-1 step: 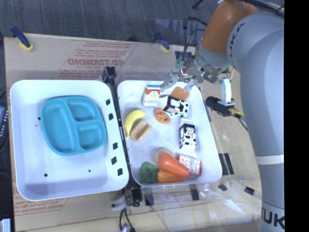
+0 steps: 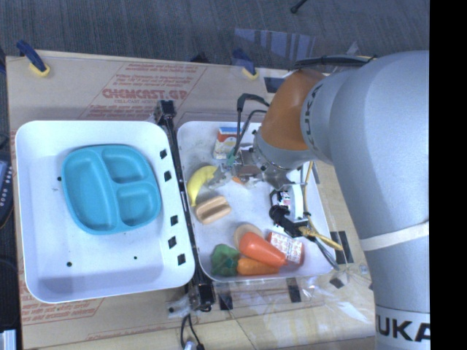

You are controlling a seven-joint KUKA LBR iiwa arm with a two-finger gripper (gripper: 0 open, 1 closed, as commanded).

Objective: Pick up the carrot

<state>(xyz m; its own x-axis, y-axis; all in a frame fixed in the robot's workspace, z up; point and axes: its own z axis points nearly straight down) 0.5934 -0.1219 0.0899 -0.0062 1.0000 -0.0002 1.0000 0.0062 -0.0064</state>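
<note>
The carrot (image 2: 260, 249) is an orange tapered piece lying in the near part of the right bin (image 2: 319, 265). It rests between a green pepper (image 2: 224, 259) and a small red-labelled container (image 2: 289, 248). A second orange piece (image 2: 255, 267) lies just in front of it. My gripper (image 2: 242, 169) hangs over the middle of the right bin, beside the banana (image 2: 198, 182). It is well behind the carrot and apart from it. The grey arm and its orange band (image 2: 286, 117) cover the bin's right side.
A hot dog bun (image 2: 212, 209) lies in front of the banana, and a small carton (image 2: 225, 141) stands at the bin's back. The left bin (image 2: 44, 268) holds a blue divided plate (image 2: 109, 188). Black clips line the divider between the bins.
</note>
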